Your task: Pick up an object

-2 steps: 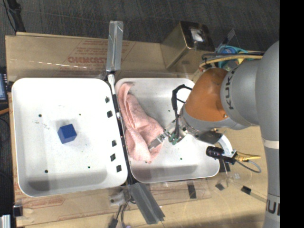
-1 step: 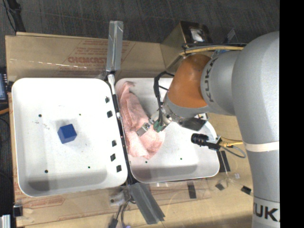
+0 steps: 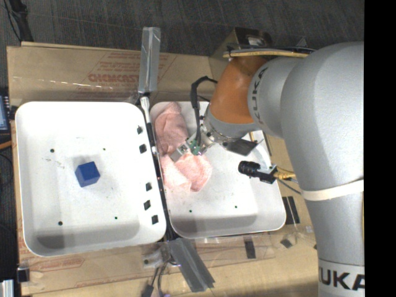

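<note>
In the right bin (image 3: 247, 218), against the wall it shares with its neighbour, I have a pink cloth (image 3: 179, 147) lying crumpled, running from the bin's far corner down toward its middle. The gripper (image 3: 189, 148) is low over that cloth, at or on its folds; I cannot tell from here how it is set or whether any fabric is caught. I judge this the grasp step, not the lift. Next I want a firm pinch on a fold, then a straight rise clear of the bin. Beyond the shared wall, a blue cube (image 3: 88, 173) sits in the left bin (image 3: 37, 228), well apart.
</note>
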Controlling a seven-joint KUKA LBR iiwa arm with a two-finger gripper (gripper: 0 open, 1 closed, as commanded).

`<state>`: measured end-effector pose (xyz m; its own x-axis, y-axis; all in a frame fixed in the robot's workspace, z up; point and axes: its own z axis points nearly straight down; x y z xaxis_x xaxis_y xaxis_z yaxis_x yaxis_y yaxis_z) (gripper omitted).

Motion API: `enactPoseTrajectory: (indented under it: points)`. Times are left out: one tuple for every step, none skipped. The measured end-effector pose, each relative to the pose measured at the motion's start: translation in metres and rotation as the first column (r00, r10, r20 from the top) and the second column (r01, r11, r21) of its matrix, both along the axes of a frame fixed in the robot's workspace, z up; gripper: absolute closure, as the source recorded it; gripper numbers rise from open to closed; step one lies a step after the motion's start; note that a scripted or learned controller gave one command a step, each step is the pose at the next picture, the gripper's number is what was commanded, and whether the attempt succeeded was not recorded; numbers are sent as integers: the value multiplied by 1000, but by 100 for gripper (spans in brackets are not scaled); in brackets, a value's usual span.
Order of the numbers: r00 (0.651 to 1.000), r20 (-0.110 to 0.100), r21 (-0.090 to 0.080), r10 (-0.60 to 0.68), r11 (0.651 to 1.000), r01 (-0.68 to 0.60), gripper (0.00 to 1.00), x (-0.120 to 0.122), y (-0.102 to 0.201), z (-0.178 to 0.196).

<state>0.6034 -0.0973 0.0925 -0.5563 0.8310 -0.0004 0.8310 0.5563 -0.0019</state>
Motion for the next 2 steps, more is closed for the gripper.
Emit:
enactPoseTrajectory:
  points:
    - [1000,-1,0,4,1000,-4,100,0,1,10]
    - [998,0,1,-58,998,58,100,21,61,161]
